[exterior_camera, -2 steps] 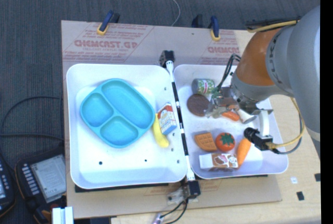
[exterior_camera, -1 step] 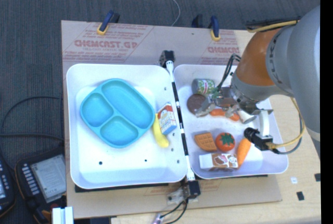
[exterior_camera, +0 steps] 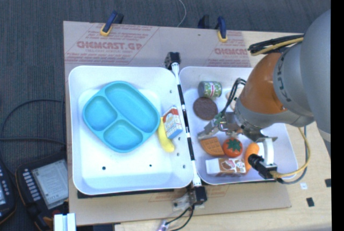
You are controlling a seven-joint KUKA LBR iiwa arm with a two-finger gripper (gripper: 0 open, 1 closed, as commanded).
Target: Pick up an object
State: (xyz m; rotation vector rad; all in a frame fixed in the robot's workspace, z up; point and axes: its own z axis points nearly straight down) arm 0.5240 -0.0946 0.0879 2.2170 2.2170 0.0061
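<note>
My gripper (exterior_camera: 216, 128) hangs low over the middle of the right bin (exterior_camera: 287, 144), on the grey arm with its orange band. It sits just above a tan waffle-like square (exterior_camera: 212, 146) and beside a red tomato (exterior_camera: 233, 147). A brown disc (exterior_camera: 205, 108) lies just behind it, and a green can (exterior_camera: 210, 88) lies further back. An orange fruit (exterior_camera: 251, 149) and a printed flat packet (exterior_camera: 232, 166) rest at the bin's front. Nothing is visibly held.
The left bin (exterior_camera: 86, 171) holds a blue divided plate (exterior_camera: 121, 115), a yellow banana (exterior_camera: 165, 138) and a small carton (exterior_camera: 172, 122) by the shared wall. Clamps (exterior_camera: 221, 28) and a cable run along the board's far edge.
</note>
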